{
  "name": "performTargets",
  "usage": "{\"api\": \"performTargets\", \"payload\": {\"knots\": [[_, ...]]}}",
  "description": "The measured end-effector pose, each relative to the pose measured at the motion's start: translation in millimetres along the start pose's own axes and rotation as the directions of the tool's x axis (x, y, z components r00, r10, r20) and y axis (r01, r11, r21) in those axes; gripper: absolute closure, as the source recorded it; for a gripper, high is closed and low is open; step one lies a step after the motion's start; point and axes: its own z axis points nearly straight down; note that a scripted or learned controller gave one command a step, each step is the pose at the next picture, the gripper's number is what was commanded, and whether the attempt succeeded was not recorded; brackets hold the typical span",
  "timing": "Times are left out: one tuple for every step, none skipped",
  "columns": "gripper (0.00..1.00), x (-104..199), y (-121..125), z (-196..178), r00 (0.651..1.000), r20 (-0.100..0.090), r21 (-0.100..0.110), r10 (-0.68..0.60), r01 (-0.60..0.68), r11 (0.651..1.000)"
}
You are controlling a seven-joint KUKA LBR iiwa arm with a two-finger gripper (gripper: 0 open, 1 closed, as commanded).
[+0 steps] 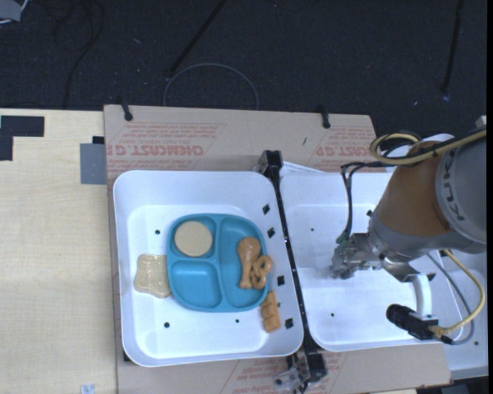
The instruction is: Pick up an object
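1. Camera view, progress: the pick looks not yet made, as far as I can judge. Every object I can make out lies in the left bin (148,191), in the centre-left of the frame, and nothing shows between the claw's fingers.

2. Camera view, where the objects are: a blue divided tray (199,286) sits in the middle of the left bin. A round tan disc (192,238) lies in the tray's upper-left compartment, and a twisted pretzel-like piece (253,263) lies in its right compartment. A pale bread-like slice (152,275) lies on the bin floor touching the tray's left edge. A small orange-brown piece (270,312) lies just beside the tray's lower-right corner, near the wall between the bins.

3. Camera view, what is left: choosing one of these, closing on it and lifting it all appear to remain.

4. Camera view, arm pose: the arm (427,199) comes in from the right edge, its orange band sloping down toward the centre of the frame. The claw (343,263) hangs low over the left part of the right bin (370,335), well apart from the tray and its food pieces. It points downward; its tips are too small and dark for me to tell whether they stand open or closed.

5. Camera view, surroundings: both bins rest on a cardboard sheet (230,138) on the table (41,261).
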Motion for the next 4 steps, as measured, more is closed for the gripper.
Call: {"api": "performTargets", "payload": {"knots": [[1.00, -4.2, -2.8, -42.4, 1.000, 0.002, -0.006, -0.002, 0.002, 1.000], [1.00, -3.8, -3.5, -84.2, 1.000, 0.002, -0.007, -0.007, 0.007, 1.000], [1.00, -4.7, -3.3, -110.7, 1.000, 0.002, -0.006, -0.008, 0.008, 1.000], [1.00, 40.5, 3.7, -118.5, 1.000, 0.000, -0.004, -0.011, 0.011, 1.000]]}}
